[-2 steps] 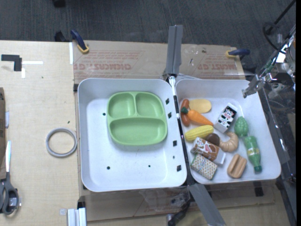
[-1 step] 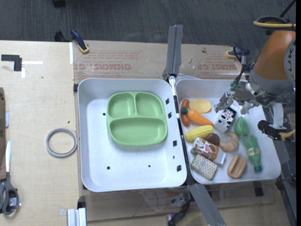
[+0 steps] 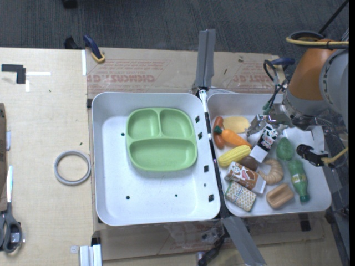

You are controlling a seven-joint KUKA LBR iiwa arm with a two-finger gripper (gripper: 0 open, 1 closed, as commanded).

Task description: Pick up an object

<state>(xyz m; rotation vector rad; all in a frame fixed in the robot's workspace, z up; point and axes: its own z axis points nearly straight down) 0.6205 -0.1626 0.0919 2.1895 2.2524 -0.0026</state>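
Observation:
The right bin (image 3: 319, 204) holds a heap of toy food: an orange carrot (image 3: 232, 137), a yellow lemon-like piece (image 3: 237, 123), a corn cob (image 3: 233, 155), a croissant (image 3: 272, 171), a green bottle (image 3: 298, 177), a green leafy piece (image 3: 284, 148), a bread roll (image 3: 279, 195) and two small snack packs (image 3: 242, 186). My gripper (image 3: 262, 129) hangs low over the middle of this bin, just right of the lemon and carrot and above the corn. Whether anything sits in it cannot be made out. The orange-banded arm (image 3: 310, 79) reaches in from the right.
The left bin (image 3: 105, 193) carries a green divided plate (image 3: 162, 139). A metal divider (image 3: 206, 60) runs between the bins. On the bench to the left lie a tape ring (image 3: 72, 167), scissors (image 3: 9, 230) and a blue clamp (image 3: 94, 47).

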